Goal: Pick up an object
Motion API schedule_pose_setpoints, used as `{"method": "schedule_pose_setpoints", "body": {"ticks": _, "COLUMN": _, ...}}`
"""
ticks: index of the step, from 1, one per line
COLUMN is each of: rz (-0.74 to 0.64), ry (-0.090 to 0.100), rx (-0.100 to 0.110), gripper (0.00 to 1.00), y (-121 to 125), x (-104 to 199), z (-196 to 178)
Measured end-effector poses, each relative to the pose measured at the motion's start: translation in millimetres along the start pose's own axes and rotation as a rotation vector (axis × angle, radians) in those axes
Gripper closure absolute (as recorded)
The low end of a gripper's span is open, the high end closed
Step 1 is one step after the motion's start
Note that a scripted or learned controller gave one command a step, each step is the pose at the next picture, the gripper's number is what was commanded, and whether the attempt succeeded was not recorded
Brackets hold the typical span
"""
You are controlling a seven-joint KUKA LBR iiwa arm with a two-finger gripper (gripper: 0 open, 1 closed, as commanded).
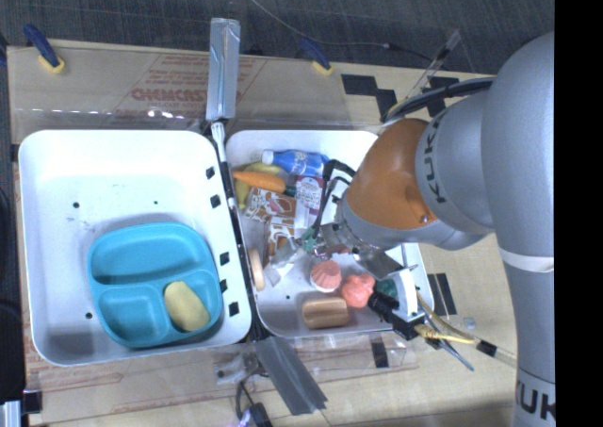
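The right bin [247,147] holds the loose items: a blue-capped bottle [294,162] along its far edge, an orange carrot-like piece [259,180] just below it, printed packets [283,218] in the middle, and two pink pieces [326,274] and a brown roll [325,311] near its near edge. The arm [452,180] covers the bin's right side; whether the hand is open or closed cannot be told. The left bin [57,161] carries one blue divided tray [141,255] with one yellow lump [187,305]. Both bins sit on a cardboard-covered desk [141,86], with dark carpet beyond its far edge.
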State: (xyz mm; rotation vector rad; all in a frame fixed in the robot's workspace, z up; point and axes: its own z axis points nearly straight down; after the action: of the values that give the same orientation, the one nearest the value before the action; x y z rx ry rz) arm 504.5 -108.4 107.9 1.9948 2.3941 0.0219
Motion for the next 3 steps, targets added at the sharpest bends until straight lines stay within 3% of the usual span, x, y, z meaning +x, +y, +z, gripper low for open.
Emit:
{"method": "schedule_pose_setpoints", "body": {"ticks": 1, "rz": 0.144, "ry": 0.008, "rx": 0.005, "gripper": 0.00, "y": 27.0, "x": 0.7, "z": 1.6}}
{"method": "schedule_pose_setpoints", "body": {"ticks": 2, "rz": -0.081, "ry": 0.011, "rx": 0.024, "gripper": 0.00, "y": 88.3, "x": -6.8, "z": -21.5}}
{"method": "schedule_pose_setpoints", "body": {"ticks": 3, "rz": 0.013, "ry": 0.009, "rx": 0.027, "gripper": 0.00, "y": 149.6, "x": -32.7, "z": 15.0}}
